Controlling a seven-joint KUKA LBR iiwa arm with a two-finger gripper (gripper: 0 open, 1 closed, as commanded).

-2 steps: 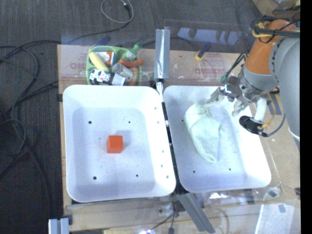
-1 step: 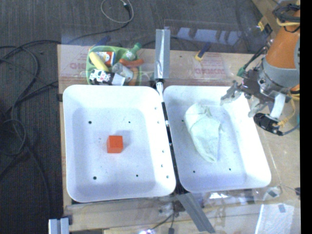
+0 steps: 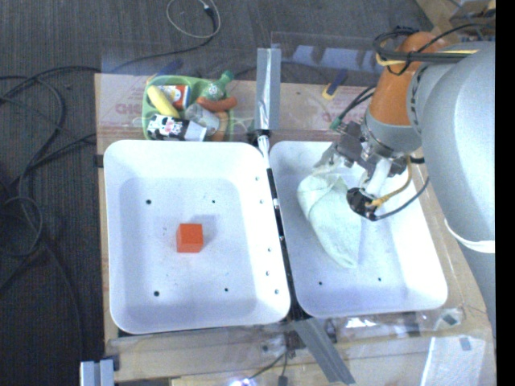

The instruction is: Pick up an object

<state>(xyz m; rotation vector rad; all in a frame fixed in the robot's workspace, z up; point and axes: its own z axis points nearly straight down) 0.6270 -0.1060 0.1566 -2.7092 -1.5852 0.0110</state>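
Note:
A white cloth lies crumpled in the right bin, stretching from the bin's upper middle down toward its centre. My gripper sits right over the cloth's upper right part, under the grey arm with the orange band. A small orange-red block rests alone near the middle of the left bin, far from the gripper.
Behind the left bin stands a green basket with several toys. A metal divider post rises between the bins at the back. Cables hang by the wrist. The arm's bulk covers the right bin's far right side.

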